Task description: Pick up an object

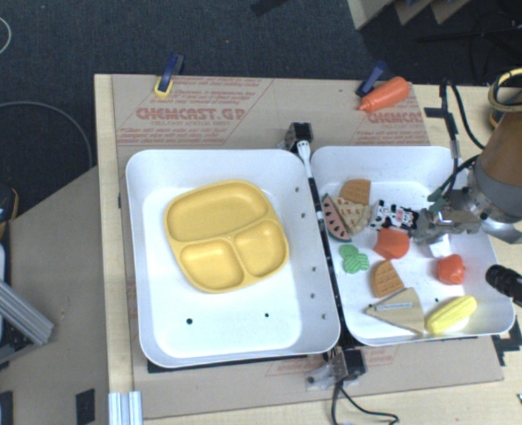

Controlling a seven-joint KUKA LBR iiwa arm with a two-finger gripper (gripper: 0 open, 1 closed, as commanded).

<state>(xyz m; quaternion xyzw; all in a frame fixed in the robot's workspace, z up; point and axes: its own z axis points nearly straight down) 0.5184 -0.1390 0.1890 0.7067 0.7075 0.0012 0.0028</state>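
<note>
Red rounded plastic toy food piece (392, 243) lies mid-way across the right white bin (438, 159), just beside the gripper (431, 227), probably the chosen target, though I cannot tell the tool's opening.

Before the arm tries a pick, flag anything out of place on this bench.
One thing stands out: an orange carrot-like toy lies outside both bins, on the board behind the right bin. The other toys sit inside that bin, and the yellow divided plate lies flat in the left bin.
</note>
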